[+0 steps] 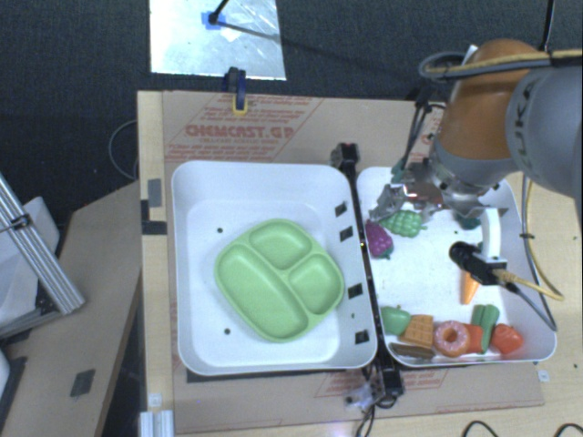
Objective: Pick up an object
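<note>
**Q:** What lies nearest the camera?

**A:** Along the near wall of the right bin [537,340], a row of glossy plastic toy foods: a green pepper [395,319], a waffle [420,330], a pink-iced doughnut [451,337] and a red tomato [506,339]. The left bin [196,198] holds a matte green divided plate [279,279] with three compartments.

**Q:** Any writing?

**A:** The cardboard sheet [273,126] under the bins reads "CHEMCAST" in red; the characters after it are unclear.

**Q:** And your tool?

**A:** My gripper [407,206] sits in the right bin's far left part, directly over a knobbly green toy [406,221], beside purple grapes [378,238]. Whether my fingers are apart or clamped, I cannot tell.
</note>
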### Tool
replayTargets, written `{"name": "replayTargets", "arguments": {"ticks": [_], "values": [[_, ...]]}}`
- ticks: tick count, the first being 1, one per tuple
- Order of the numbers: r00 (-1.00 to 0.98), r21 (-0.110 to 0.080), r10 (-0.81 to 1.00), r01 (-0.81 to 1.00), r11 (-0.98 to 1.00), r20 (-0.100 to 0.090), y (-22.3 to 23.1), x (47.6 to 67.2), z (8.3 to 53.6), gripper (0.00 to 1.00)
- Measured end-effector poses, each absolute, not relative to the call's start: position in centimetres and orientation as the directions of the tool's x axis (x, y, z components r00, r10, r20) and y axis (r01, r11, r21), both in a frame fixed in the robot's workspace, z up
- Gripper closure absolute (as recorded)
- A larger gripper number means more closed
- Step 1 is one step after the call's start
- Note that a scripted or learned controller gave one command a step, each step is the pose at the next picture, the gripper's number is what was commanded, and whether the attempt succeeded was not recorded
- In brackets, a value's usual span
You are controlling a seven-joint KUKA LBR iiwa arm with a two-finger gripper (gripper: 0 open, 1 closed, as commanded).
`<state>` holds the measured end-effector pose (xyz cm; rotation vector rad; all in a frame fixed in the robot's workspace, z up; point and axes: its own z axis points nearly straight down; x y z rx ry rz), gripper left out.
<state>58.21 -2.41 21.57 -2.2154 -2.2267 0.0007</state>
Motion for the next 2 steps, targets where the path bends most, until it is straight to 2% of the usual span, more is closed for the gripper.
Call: {"name": "replayTargets", "arguments": {"ticks": [1,2], "values": [[-0.008,-0.001,1.000,1.000,0.008,0.001,-1.3,57.0,22.4,1.00],[-0.002,0.001,1.000,1.000,0.002,0.000,-2.1,58.0,23.4,1.00]]}}
